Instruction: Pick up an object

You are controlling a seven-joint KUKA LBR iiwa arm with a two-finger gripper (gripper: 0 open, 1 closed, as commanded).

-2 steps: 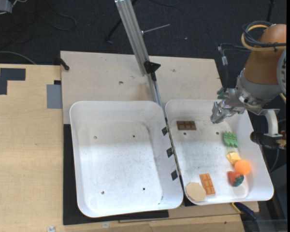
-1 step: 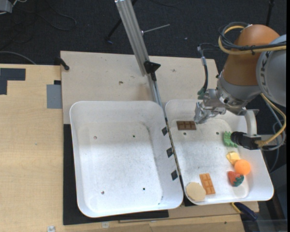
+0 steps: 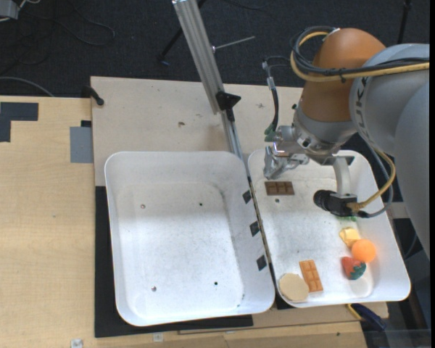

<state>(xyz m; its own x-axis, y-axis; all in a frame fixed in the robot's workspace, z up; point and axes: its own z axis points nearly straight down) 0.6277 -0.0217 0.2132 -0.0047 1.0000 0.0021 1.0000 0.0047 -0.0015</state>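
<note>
My gripper (image 3: 275,167) hangs over the far left part of the right bin (image 3: 312,238), just above and left of a brown chocolate bar piece (image 3: 280,188) lying flat on the bin floor. Nothing shows between the fingers. Near the front of that bin lie a round beige cookie (image 3: 293,288) and an orange waffle-like wafer (image 3: 311,275). On the right side sit a yellow block (image 3: 349,234), an orange ball (image 3: 363,250) and a red strawberry-like piece (image 3: 353,268).
The left bin (image 3: 130,267) stands beside the right one, the two rims meeting in the middle with black clips. A slanted aluminium rail (image 3: 203,56) rises behind the bins. Wooden bench surface lies to the left.
</note>
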